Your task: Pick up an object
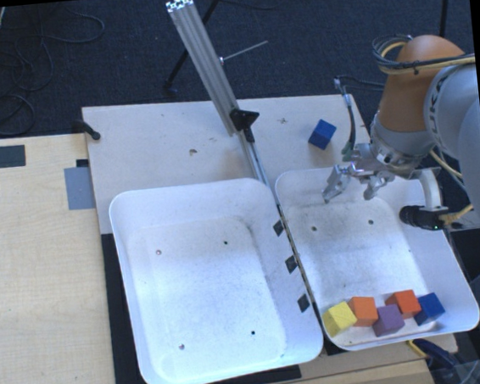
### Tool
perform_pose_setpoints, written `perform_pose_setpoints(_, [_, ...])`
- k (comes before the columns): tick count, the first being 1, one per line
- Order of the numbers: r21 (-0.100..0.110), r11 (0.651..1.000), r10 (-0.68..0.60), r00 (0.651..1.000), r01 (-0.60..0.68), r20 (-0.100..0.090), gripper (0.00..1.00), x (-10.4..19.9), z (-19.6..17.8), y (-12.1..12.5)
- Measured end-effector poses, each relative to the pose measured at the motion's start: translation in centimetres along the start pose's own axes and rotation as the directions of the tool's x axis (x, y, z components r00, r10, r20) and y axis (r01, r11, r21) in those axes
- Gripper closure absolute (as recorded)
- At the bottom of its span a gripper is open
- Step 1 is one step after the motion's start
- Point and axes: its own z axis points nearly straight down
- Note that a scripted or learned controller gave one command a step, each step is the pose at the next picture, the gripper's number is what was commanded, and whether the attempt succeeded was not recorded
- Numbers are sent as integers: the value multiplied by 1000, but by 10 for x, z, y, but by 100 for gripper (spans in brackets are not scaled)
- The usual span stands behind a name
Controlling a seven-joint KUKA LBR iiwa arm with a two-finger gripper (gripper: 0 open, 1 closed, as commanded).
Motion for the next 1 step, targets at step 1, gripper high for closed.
perform_pose_setpoints(1, [-5,1000,1,1000,-1,1,0,-20,6,-20])
